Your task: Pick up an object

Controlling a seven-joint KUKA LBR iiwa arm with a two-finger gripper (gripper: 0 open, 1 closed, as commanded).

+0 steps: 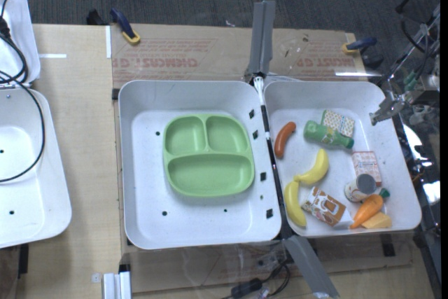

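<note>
Two shallow white plastic bins sit side by side on the bench. The left bin (133, 171) holds a light green divided plastic plate (208, 154) with three compartments, lying flat near the bin's centre. The right bin (399, 150) holds the loose objects: an orange-red toy hot dog (283, 138) near its left wall, a green plastic bottle (329, 136) lying on its side, a small patterned box (339, 123) touching the bottle's upper side, a yellow toy banana (315, 169), a second yellow banana (293, 204) below it, a printed snack packet (325, 206), a pink and white carton (366, 166), a small grey can (360, 188), an orange toy carrot (368, 210) and a yellow wedge (379, 221). The gripper (393, 106) is at the bin's upper right rim; its jaw state cannot be determined.
</note>
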